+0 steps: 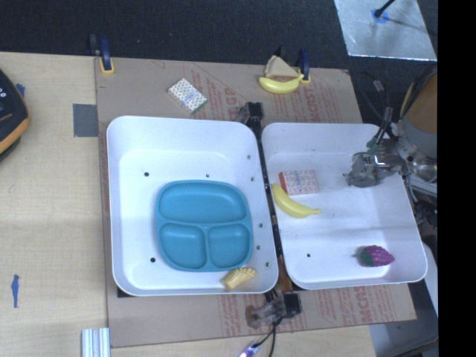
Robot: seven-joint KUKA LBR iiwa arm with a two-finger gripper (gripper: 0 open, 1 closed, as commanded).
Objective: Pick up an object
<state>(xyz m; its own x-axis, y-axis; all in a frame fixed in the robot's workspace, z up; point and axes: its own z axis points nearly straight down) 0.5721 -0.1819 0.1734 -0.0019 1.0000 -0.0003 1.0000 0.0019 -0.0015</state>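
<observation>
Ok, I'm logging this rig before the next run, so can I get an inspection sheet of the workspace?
Surface: two shallow white bins, left, right, on brown cardboard.
Job's things: yellow toy banana, red-and-white packet, purple grape bunch in right bin; blue divided plastic tray, pale yellow piece in left.
Clutter: second banana, patterned square packet outside bins.
Grippers: hand over right bin.
Cables: nothing seen.
Surroundings: dark floor.

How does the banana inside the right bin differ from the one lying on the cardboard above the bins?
The banana in the right bin lies on the bin floor, its upper end by a small red-and-white packet; the banana on the cardboard lies outside both bins, against a pale wedge-shaped piece. The binned one runs diagonally, the outer one nearly level. Both are yellow and curved, and the claw touches neither.
</observation>
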